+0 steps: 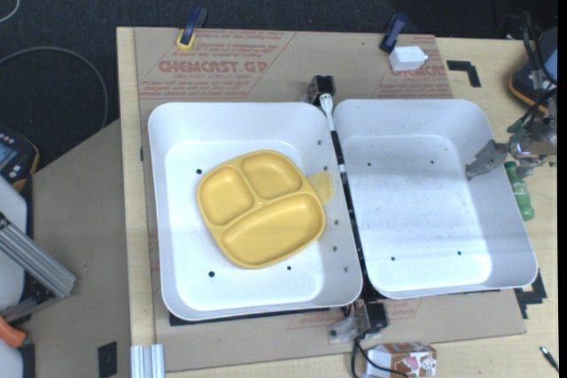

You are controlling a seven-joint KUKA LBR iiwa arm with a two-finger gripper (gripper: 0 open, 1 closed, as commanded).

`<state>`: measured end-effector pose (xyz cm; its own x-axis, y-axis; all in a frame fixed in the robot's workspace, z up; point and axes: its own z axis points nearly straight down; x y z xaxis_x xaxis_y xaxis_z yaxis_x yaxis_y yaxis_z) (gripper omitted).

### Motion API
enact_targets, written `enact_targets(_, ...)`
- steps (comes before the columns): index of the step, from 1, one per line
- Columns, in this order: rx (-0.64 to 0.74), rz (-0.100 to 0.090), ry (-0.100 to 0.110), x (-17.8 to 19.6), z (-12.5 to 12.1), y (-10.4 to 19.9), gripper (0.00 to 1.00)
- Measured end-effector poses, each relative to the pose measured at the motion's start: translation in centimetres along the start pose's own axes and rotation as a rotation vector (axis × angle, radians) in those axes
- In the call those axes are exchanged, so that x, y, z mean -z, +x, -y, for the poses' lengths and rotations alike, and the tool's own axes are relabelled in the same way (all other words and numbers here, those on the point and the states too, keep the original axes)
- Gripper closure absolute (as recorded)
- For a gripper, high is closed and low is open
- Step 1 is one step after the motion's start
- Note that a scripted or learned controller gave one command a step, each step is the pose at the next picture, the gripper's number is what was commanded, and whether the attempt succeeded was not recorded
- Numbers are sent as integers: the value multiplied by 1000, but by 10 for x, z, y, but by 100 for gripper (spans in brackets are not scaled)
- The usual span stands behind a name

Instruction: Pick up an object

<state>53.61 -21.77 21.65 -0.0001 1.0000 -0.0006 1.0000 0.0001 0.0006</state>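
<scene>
Early in the pick, by the look of it: approach stage, nothing lifted; gripper [485, 162] low at the right wall of the right bin [416, 279], at the end of the arm reaching in over that bin's right rim; released or clenched, cannot tell from this slant, with the tip small and dark against the white; nothing seen held.

Only clear candidate: yellow divided plate [260, 208], flat on the floor of the left bin [177, 279], about mid-bin and a little toward the centre divide, turned at an angle, three compartments up; well apart from the gripper, with the whole right bin between.

Also a slim green thing [523, 193] along the right bin's right rim, just beside the gripper; possibly a marker or small bottle, too small to say, and unclear whether on the rim or just outside it.

Next move, judged from here: either a short drop onto the green thing, or a long carry leftward over the central double rim to the plate; for the plate, a bite on its raised outer lip rather than on the broad flat top, so a descent at an edge with one side of the grip outside the lip.

Room: open white floor across the right bin for travel; in the left bin, free floor at the plate's left, front and back; tighter at its right, where the plate's corner lies near the bin wall; best avoided there.
</scene>
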Motion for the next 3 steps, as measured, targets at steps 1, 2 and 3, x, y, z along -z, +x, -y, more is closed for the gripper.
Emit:
enact_targets(1, 2, 9, -21, 291, 12, -7, 0)
enact_targets(2, 4, 2, -8, 322, 58, 35, 0)
enact_targets(3, 2, 5, -7, 330, 56, 33, 100)
